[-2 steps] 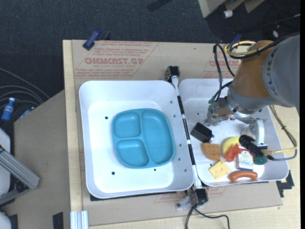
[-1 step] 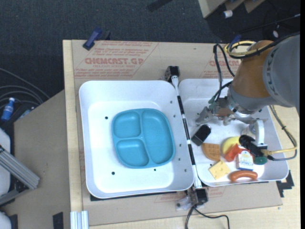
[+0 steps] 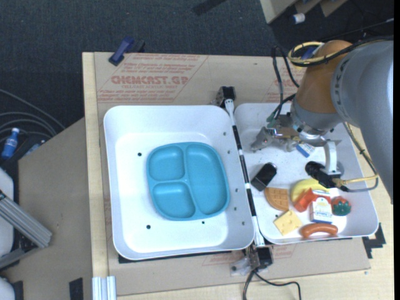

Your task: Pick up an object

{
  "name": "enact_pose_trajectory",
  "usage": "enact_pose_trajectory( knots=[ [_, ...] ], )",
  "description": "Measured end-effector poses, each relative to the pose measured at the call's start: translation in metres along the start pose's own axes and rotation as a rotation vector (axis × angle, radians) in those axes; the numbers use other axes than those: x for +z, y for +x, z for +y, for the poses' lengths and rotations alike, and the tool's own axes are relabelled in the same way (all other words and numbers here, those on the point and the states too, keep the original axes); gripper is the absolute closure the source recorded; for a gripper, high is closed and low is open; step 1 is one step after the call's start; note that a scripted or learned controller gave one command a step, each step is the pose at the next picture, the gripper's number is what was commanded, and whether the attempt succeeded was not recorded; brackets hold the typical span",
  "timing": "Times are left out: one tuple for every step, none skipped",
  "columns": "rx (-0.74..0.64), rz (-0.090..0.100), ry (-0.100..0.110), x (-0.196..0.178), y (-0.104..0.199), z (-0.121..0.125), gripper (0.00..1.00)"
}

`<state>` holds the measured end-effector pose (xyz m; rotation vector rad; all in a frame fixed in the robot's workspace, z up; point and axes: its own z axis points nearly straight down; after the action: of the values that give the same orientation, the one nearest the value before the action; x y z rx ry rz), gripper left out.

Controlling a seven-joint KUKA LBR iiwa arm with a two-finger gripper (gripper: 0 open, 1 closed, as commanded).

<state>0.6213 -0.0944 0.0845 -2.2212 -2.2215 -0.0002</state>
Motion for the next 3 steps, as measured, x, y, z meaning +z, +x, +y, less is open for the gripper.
enact_pose_trajectory(
  knots=[
    [-0.001,0.000,-0.001,-0.001,-0.003,0.046,0.00],
    [0.001,0.000,0.002,0.000,-0.006,-0.019,0.00],
    [0.001,0.001,0.000,-0.010,-0.005,-0.018,1.00]
  ],
)
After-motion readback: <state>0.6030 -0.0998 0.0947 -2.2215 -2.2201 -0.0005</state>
